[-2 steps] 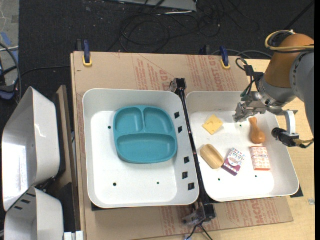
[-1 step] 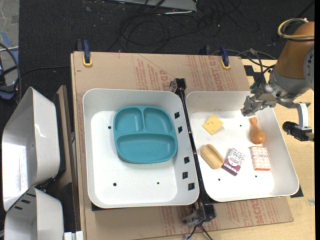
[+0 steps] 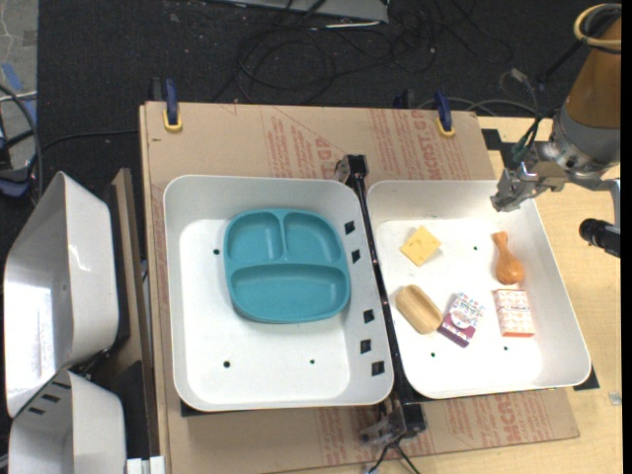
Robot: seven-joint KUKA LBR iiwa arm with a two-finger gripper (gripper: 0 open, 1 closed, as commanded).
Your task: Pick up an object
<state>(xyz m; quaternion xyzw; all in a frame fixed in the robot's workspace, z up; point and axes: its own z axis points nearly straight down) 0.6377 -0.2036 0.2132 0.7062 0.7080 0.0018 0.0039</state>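
Observation:
The right bin (image 3: 553, 363) holds a yellow cheese wedge (image 3: 421, 246), an orange chicken drumstick (image 3: 507, 260), a tan bread roll (image 3: 419, 308), a small purple-and-white packet (image 3: 461, 319) and a pink-and-white packet (image 3: 513, 313). My gripper (image 3: 512, 194) hangs at the bin's far right corner, above the rim, up and slightly right of the drumstick. Nothing shows between its fingers. Their spacing is too small and dark to read.
The left bin (image 3: 197, 363) carries a teal divided plate (image 3: 287, 265). A black divider with clips (image 3: 367, 275) runs between the bins. Blue-and-yellow clamps (image 3: 172, 107) (image 3: 442, 115) hold the cardboard base at the back. White containers (image 3: 54, 275) stand at the far left.

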